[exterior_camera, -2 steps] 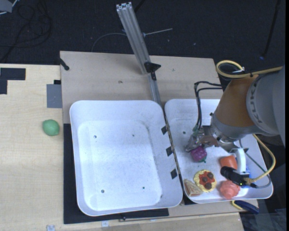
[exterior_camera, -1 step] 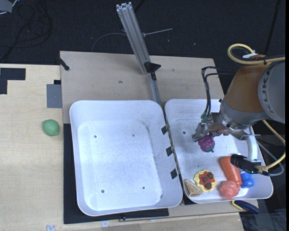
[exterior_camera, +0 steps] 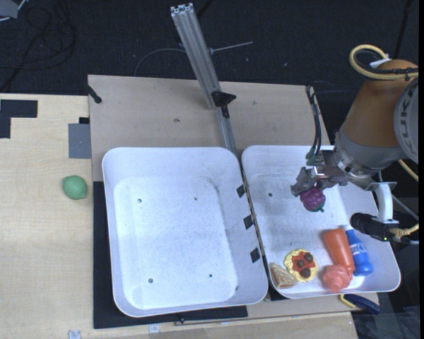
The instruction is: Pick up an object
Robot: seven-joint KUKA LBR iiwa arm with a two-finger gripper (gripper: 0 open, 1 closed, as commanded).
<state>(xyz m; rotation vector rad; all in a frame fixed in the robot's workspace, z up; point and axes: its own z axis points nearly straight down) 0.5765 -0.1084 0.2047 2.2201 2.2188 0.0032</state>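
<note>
My gripper (exterior_camera: 310, 186) hangs over the middle of the right bin (exterior_camera: 275, 217), reaching in from the right. A small purple object (exterior_camera: 313, 200) sits right under its fingertips and looks caught between them, above the bin floor. Near the bin's front right corner lie an orange carrot-like piece (exterior_camera: 337, 247), a blue bottle (exterior_camera: 360, 253), a pink round item (exterior_camera: 336, 279), a yellow disc with red and dark spots (exterior_camera: 301, 264) and a tan wedge (exterior_camera: 283, 276).
The left bin (exterior_camera: 127, 168) stands beside the right one, with black clips on the shared edge. A green ball (exterior_camera: 75, 187) rests on the wooden bench to the far left. A metal rail (exterior_camera: 201, 55) slants down behind the bins.
</note>
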